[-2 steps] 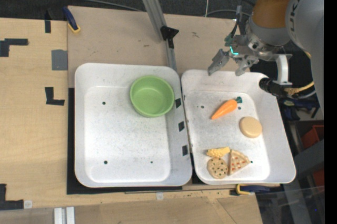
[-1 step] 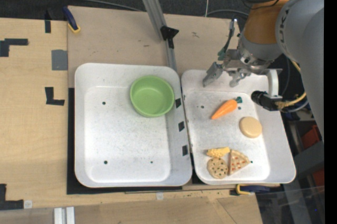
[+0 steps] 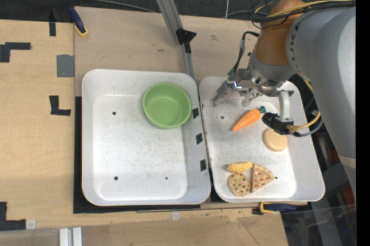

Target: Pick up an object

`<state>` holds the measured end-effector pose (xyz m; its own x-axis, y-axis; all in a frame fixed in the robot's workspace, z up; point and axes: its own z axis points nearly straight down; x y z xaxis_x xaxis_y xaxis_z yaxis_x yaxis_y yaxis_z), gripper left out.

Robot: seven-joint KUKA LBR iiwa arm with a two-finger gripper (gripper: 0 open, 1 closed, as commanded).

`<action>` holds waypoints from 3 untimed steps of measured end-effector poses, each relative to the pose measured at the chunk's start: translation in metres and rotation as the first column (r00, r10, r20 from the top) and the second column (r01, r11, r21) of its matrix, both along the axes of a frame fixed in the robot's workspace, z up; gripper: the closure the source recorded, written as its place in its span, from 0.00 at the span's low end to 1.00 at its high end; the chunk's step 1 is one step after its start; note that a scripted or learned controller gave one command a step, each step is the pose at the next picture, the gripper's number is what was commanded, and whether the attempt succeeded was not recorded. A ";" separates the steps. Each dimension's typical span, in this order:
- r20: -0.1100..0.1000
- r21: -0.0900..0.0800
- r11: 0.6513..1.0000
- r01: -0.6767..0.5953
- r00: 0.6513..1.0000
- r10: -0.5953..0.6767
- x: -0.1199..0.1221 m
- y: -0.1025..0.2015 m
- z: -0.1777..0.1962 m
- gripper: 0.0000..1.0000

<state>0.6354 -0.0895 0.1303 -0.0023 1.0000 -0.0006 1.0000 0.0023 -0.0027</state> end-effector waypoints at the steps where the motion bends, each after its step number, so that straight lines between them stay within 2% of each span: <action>1: 0.001 -0.001 1.000 0.000 1.000 0.000 0.000 0.001 -0.043 0.00; 2: 0.000 0.000 1.000 -0.001 1.000 0.001 0.000 0.001 -0.032 1.00; 3: 0.006 0.000 1.000 0.001 1.000 -0.001 0.003 -0.002 0.011 1.00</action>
